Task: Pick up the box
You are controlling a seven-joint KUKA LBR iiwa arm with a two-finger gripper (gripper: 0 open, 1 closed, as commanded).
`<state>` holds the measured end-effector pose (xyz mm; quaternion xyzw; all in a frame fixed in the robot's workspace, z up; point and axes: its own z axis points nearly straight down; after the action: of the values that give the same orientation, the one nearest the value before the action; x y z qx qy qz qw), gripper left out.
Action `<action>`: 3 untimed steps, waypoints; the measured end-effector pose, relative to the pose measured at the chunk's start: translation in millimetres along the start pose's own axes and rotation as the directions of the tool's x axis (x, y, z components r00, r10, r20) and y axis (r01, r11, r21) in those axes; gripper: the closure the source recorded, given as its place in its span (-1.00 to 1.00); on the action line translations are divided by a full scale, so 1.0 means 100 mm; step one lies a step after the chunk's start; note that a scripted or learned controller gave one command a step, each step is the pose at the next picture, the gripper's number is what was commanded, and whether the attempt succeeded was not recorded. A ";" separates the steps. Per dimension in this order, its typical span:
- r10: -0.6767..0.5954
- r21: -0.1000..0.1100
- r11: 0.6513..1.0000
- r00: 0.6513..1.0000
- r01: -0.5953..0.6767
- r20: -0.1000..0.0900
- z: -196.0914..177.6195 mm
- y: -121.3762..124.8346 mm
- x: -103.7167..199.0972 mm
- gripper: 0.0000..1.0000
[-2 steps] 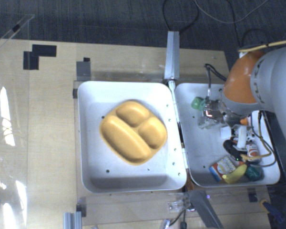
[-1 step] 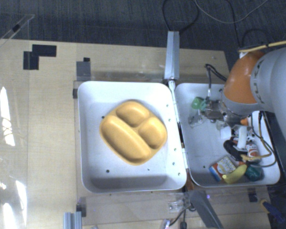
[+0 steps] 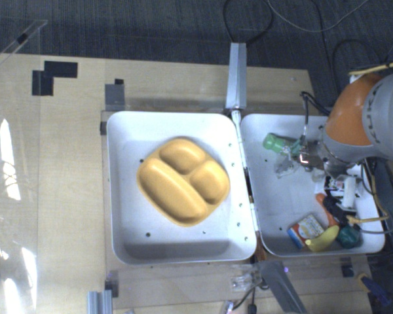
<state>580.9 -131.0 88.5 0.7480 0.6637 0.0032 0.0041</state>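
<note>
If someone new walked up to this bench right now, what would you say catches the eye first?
Most striking is the large yellow lobed object filling the middle of the left bin. Next comes the grey arm with its orange band, reaching over the right bin from the right. A small heap sits in that bin's near right corner: a little box, a banana and a dark green item.

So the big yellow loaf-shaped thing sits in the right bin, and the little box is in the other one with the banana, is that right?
Not quite. In the camera view the big yellow loaf-shaped thing lies in the left bin, not the right one. The little box is indeed in the other bin, the right bin, beside the banana at its near edge.
</note>
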 end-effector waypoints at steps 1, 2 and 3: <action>-0.002 -0.006 1.000 1.000 0.002 -0.003 -0.12 0.02 0.02 1.00; 0.154 0.005 0.988 0.988 -0.154 0.000 -1.23 -0.03 0.29 1.00; 0.176 0.004 0.984 0.984 -0.176 0.001 -1.95 0.02 -0.11 1.00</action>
<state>580.0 -141.7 283.3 0.8037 0.5950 0.0018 0.0026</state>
